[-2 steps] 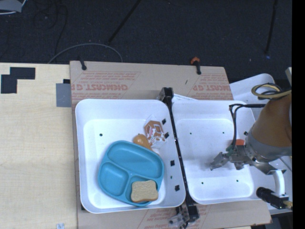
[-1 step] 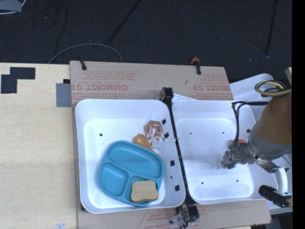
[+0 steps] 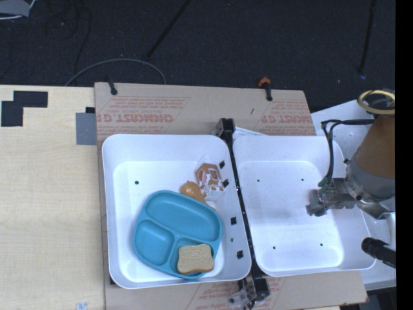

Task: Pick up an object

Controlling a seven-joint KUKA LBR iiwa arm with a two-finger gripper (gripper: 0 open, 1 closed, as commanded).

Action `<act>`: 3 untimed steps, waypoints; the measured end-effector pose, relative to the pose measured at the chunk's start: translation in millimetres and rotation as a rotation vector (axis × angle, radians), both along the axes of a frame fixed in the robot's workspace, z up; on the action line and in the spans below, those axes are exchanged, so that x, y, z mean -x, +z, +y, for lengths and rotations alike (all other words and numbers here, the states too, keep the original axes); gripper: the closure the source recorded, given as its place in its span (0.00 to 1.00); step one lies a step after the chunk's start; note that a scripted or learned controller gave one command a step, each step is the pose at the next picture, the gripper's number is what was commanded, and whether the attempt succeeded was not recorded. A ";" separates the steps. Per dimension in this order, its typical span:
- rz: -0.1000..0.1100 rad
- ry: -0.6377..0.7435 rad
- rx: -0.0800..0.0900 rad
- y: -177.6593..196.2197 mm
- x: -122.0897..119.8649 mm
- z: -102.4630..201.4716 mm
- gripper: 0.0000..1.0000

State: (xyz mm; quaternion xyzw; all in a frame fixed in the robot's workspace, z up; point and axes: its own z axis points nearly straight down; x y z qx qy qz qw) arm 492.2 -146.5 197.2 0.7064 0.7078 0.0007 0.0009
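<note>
Bread slice (image 3: 195, 259) touches plate (image 3: 158, 228) rim.

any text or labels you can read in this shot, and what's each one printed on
"CHEMCAST GP", red, upside down and partly blurred, on the cardboard behind the left bin.
The same red print, cut off by the right bin, on the cardboard's right part: only partly readable.
Red print along the cardboard's front edge: too blurred to read.
Wrapped snack: pattern, no legible words.

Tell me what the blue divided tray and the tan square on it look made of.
Blue divided tray: probably moulded plastic, with an even colour and smooth, rounded compartment walls. Tan square: looks like sponge or foam toast, matte and slightly rough; cannot say which.
</note>
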 end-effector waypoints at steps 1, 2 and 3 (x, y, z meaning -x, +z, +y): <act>0.001 -0.001 0.000 43.5 -5.0 -4.0 1.00; -0.001 0.000 0.001 96.2 -5.7 -4.8 1.00; 0.005 0.003 -0.002 93.0 -11.7 50.3 1.00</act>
